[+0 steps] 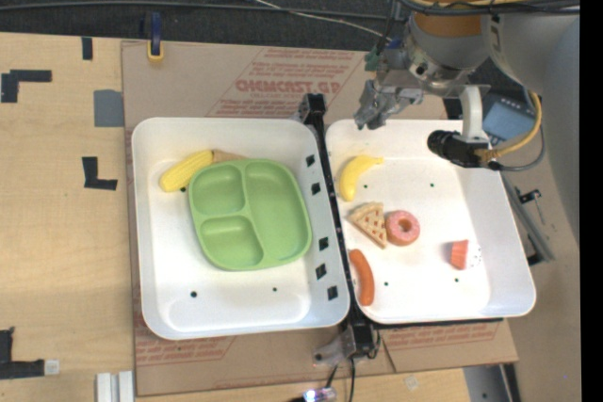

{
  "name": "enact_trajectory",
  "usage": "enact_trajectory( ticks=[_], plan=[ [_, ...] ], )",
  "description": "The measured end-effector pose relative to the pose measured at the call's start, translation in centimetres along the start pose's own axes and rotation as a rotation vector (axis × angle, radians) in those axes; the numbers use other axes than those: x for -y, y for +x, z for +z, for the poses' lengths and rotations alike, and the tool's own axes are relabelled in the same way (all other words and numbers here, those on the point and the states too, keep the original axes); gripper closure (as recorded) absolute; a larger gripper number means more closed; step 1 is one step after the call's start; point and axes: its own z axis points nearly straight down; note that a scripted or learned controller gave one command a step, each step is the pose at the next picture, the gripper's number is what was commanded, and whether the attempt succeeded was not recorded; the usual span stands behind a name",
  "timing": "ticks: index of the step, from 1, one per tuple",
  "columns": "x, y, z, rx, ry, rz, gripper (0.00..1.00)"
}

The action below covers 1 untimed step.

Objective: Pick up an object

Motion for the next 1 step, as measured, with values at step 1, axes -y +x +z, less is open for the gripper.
enact_trajectory(
  ticks=[1],
  plan=[
    [-0.02,5.8,0.99,0.0,0.001,-0.001,1.0]
  ],
)
